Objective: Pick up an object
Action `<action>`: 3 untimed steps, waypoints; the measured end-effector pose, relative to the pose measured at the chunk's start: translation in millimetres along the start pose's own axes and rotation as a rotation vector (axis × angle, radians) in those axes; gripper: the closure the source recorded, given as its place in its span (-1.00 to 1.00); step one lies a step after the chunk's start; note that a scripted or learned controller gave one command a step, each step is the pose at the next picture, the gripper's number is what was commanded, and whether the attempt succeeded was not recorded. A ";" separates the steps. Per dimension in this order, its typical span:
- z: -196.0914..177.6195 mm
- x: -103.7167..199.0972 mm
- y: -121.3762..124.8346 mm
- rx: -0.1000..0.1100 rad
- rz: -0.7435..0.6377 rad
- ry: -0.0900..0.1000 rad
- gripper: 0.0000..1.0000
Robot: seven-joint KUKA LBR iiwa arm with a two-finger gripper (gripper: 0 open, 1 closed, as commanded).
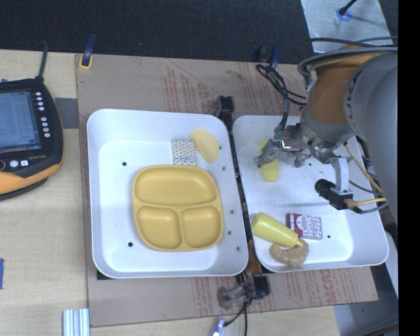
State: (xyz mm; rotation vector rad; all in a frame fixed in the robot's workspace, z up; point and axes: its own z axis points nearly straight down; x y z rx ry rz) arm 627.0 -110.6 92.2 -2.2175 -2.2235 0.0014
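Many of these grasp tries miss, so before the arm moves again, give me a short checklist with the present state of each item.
1. End effector over the right bin: ok.
2. A target nearby, the small yellow piece: ok.
3. Piece held between the fingers: cannot tell.
4. Cables clear of the bin's objects: ok.
5. Yellow bottle, red packet and tan lump apart from the target: ok.
6. Yellow tray lies in the left bin, away from the arm: ok.

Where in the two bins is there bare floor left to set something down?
Right bin: bare middle between the small yellow piece, red packet and yellow bottle; the near corner by the bottle is crowded. Left bin: the yellow divided tray fills the middle, leaving bare floor along the left side.
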 end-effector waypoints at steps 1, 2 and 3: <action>-0.1 -39.5 21.6 0.000 0.000 0.000 -1.00; -10.7 -39.3 22.0 0.002 -0.004 0.000 1.00; -101.3 38.9 30.1 -0.001 -0.003 0.001 1.00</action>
